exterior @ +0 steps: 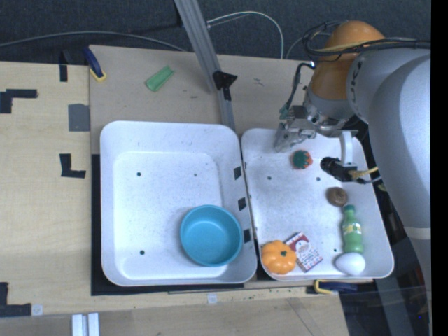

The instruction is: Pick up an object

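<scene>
Hand poised at the right bin's far edge, nothing picked yet.

Nearest you, the pumpkin (279, 257), card (306, 251) and egg (350, 263) lay along the right bin's (280, 187) front rim, the bottle (352, 229) just behind, and the blue bowl (210, 234) in the left bin (168, 156). Farther back, the hand (288, 137) hung just beside the green ball (302, 159); you could not tell whether it was open or closed. Judged as the approach: next, centre over the ball and descend.
</scene>
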### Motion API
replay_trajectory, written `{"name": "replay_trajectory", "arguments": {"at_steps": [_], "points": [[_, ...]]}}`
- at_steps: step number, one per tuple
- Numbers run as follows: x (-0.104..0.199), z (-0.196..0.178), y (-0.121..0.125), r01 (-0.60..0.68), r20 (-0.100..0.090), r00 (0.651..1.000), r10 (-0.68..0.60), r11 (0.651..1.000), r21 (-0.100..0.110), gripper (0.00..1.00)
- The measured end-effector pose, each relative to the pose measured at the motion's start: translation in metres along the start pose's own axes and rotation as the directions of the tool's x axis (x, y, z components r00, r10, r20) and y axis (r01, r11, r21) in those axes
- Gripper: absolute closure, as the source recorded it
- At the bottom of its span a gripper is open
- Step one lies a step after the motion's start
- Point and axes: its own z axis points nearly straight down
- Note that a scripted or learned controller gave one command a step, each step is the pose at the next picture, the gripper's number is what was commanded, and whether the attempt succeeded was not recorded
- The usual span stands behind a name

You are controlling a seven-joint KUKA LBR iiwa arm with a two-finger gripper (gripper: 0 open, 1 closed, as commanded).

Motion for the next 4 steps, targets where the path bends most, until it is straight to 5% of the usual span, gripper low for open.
{"name": "replay_trajectory", "arguments": {"at_steps": [2,4], "points": [[-0.007,-0.099,0.000,-0.001,0.000,1.000,0.001,1.000,-0.005,1.00],[0.093,-0.099,-0.066,0.002,-0.002,1.000,-0.002,1.000,0.001,1.00]]}}
